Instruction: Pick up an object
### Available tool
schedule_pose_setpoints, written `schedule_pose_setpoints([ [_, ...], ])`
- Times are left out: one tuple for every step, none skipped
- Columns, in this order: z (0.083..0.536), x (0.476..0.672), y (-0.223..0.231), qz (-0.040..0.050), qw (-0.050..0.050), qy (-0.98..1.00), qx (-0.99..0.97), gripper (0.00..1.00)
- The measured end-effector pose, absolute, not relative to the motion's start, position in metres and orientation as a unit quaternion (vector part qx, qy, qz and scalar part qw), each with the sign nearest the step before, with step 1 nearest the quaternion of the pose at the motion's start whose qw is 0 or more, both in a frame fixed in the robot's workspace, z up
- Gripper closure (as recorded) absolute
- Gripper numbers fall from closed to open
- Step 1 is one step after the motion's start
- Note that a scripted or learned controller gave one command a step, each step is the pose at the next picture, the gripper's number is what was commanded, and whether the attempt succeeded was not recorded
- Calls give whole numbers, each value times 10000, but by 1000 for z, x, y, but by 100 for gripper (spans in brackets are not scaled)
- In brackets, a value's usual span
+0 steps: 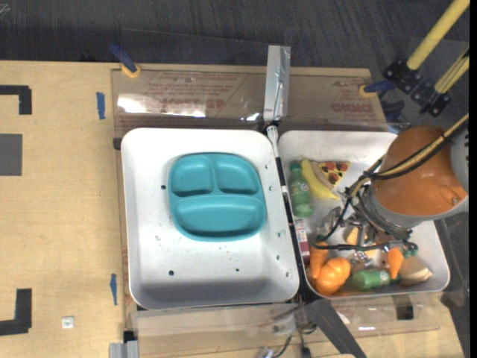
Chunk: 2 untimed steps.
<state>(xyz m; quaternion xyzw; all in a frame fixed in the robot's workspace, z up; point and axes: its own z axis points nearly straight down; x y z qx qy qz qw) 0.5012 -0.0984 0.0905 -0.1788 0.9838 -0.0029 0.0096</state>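
The right bin holds a heap of toy foods: a green bottle, a yellow banana, a pizza slice, an orange fruit, a green vegetable and a carrot. My gripper is lowered into this bin among the items, under the orange wrist band. Cables and the wrist hide its fingers, and I cannot make out whether anything sits between them.
The left bin carries a teal divided plate in its middle. A taped clear panel stands behind both bins. Yellow-handled black fixtures sit at the upper right. Flat bench lies left of the bins.
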Motion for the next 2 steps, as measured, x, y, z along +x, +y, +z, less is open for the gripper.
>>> schedule_pose_setpoints([
  [185, 556, -131, -32, 78, 9677, -2519, 0],
  [90, 561, -105, -14, 53, 9541, -2995, 0],
])
